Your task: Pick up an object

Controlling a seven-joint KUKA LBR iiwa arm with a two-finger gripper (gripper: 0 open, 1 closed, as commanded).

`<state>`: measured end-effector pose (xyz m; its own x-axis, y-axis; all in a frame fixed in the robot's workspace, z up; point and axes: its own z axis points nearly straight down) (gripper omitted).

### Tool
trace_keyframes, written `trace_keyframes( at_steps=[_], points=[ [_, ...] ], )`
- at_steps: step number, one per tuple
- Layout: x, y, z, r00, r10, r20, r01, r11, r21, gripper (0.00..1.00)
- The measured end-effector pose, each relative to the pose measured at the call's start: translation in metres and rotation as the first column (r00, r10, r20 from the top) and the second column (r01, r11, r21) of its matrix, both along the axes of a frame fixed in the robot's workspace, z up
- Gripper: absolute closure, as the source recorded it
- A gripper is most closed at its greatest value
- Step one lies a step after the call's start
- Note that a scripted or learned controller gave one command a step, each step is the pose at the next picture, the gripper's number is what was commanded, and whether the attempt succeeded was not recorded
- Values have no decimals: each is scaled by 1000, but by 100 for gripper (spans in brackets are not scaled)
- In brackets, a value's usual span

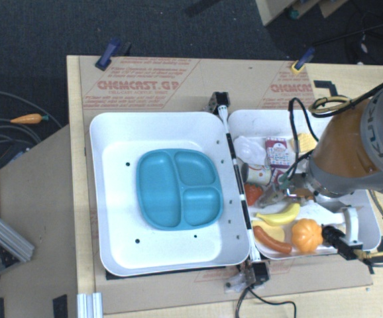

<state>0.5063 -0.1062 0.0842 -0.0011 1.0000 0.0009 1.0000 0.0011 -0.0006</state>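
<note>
The right bin (264,119) holds several toy foods. A yellow banana (279,214) lies near its front, with an orange (307,235) and a red sausage (271,240) in front of it. A red tomato (252,195) sits by the left wall. Further back are a purple-and-white packet (279,153) and a clear plastic piece (249,150). My gripper (275,192) hangs low in this bin, just above the banana and right of the tomato. Its metal fingers point left and down. I see nothing clearly held between them.
The left bin (112,144) holds a blue divided plate (178,188). A black clamp (219,102) sits at the back between the bins. The arm's grey body and orange band (350,144) cover the right bin's right half. Cables run over the arm.
</note>
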Motion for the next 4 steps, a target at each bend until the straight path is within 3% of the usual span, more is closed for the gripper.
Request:
trace_keyframes(
  at_steps=[1, 2, 3, 4],
  points=[
    [81, -2, 1, 1000, 0, 2, 0, 1000, -1, 0],
    [154, 2, -2, 1000, 0, -31, 0, 1000, 3, 0],
    [155, 3, 8, 1000, 1, -27, -1, 1000, 0, 100],
    [114, 46, 102, 1000, 1, 2, -1, 1000, 0, 100]
  ],
)
